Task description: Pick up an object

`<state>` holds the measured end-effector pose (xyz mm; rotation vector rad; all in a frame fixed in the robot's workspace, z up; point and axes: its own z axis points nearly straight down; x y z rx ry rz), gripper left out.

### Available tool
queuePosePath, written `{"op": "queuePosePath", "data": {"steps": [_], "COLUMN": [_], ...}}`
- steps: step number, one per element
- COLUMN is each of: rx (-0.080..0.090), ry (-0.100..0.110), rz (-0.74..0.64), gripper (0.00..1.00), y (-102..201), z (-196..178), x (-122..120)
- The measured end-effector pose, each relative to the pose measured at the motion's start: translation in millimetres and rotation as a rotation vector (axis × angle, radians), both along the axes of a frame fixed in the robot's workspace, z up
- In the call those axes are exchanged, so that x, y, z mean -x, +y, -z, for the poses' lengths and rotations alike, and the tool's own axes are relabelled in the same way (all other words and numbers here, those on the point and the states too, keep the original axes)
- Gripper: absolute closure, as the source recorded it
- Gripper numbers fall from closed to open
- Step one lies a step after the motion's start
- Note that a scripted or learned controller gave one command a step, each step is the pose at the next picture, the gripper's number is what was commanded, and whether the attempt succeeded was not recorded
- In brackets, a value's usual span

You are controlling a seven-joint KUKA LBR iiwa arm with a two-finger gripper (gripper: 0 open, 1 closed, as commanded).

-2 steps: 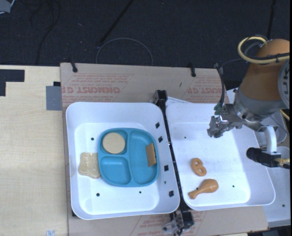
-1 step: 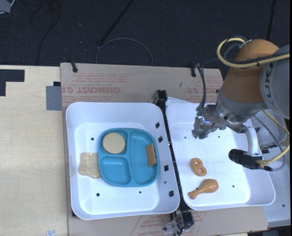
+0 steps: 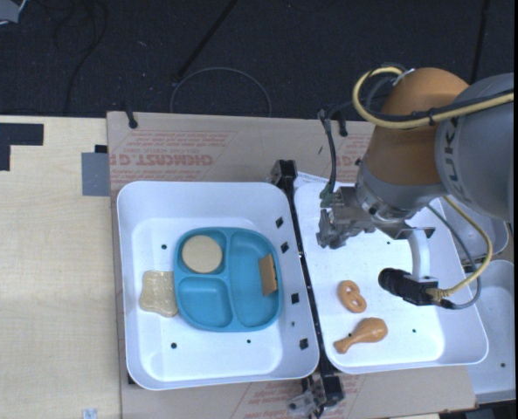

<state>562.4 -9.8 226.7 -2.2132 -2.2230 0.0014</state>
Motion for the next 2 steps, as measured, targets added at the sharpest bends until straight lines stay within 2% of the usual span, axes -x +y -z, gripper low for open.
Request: {"op": "queuePosePath", "data": {"steps": [1,2], "rx": [0.0,0.001], "ry": [0.001,0.003], "rz": [0.0,0.0], "gripper": [1.0,1.0], "y": [49,106], "z": [-10,1], "x": [18,27]}}
